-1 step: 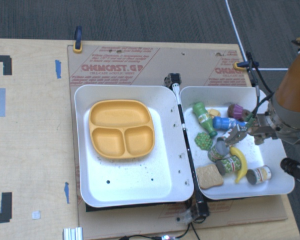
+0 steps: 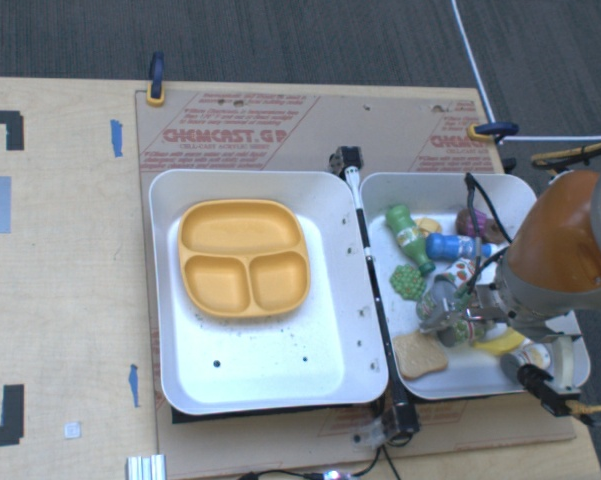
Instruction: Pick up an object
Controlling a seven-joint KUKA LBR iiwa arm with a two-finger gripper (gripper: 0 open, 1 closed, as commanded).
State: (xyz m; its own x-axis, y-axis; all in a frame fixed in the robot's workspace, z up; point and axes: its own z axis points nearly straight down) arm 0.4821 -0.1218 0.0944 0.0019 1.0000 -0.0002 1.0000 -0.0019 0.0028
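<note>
Dark grey carpet lies beyond a pale wooden table [image 2: 60, 298], on which a brown cardboard sheet [image 2: 280, 128] with red lettering is held by clamps at its far corners. Two shallow white bins sit side by side on that sheet. The left bin [image 2: 270, 368] holds a yellow divided plate [image 2: 245, 256] with three compartments, lying flat in the bin's far half; a few dark specks dot the bare floor nearer the camera.

The right bin [image 2: 380, 193] carries a cluster of small objects. A green bottle [image 2: 410, 233] lies near its far left, a blue bottle [image 2: 448, 247] just to its right, and a green bumpy ball-like piece [image 2: 408, 283] sits below them. A tan slice of toy bread [image 2: 420, 355] rests at the near left corner. A yellow item [image 2: 502, 344], perhaps a banana, lies near the arm, partly hidden. A dark purplish object [image 2: 475, 223] sits toward the far side.

The arm, with its orange band [image 2: 570, 233], reaches in from the right, low over this bin. The hand [image 2: 445, 313] is down among the clutter, between the green piece and the bread; whether it is open, closed or gripping anything cannot be told, as grey metal and objects blur together there.
</note>
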